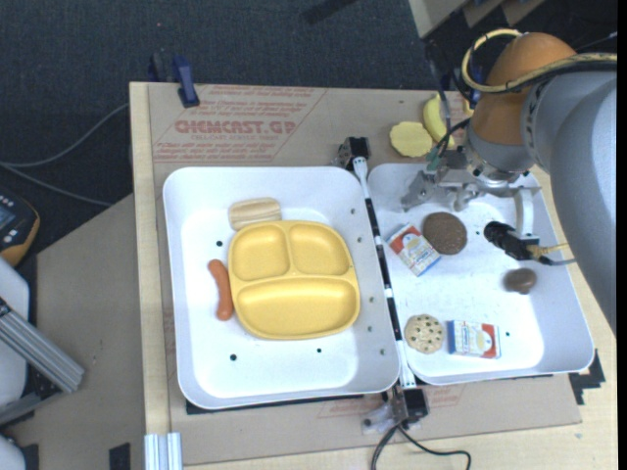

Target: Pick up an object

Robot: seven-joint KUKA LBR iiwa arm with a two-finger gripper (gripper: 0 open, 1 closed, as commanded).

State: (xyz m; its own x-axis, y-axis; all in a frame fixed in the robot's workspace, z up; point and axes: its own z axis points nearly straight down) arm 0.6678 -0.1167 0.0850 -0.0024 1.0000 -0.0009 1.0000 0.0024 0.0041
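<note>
My gripper [440, 198] hangs over the far end of the right bin [558, 346], fingers apart and nothing between them. Just in front of it lies a round brown patty [446, 233]. A small red, white and blue carton [414, 249] rests left of the patty. Toward the right wall sits a brown lump [520, 281]. Near the front of that bin are a chocolate-chip cookie [424, 333] and a flat printed packet [473, 339].
The left bin [191, 331] holds a yellow divided plate [292, 279], a sausage [221, 289] to its left and a tan bun [255, 211] behind it. Yellow toy pieces [412, 137] lie on the bench beyond the right bin. The arm covers the far right corner.
</note>
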